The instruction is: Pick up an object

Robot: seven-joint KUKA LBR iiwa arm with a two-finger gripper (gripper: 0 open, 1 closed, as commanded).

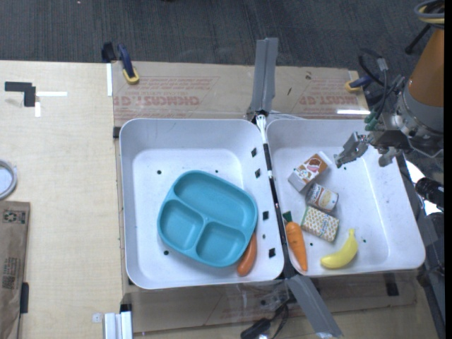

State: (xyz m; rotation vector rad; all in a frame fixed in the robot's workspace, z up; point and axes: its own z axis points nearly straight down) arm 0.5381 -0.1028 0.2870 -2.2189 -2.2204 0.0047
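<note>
Camera view has the right bin (395, 260) holding all the pickable stuff, bunched in its left and lower part: a small carton (311, 171) near the middle, a little can (323, 197) just below it, a patterned snack box (320, 224) under that, then a carrot (296, 245) along the lower left wall and a banana (340, 253) at the lower middle. The gripper (369, 149) hangs over the upper right of that bin, well apart from the carton. Its fingers look spread with nothing between them, though that corner is cluttered, so I'm not 100% sure. Over in the left bin (141, 260) sits a blue divided plate (207, 218), with a second carrot (247, 257) touching its lower right edge.
</note>
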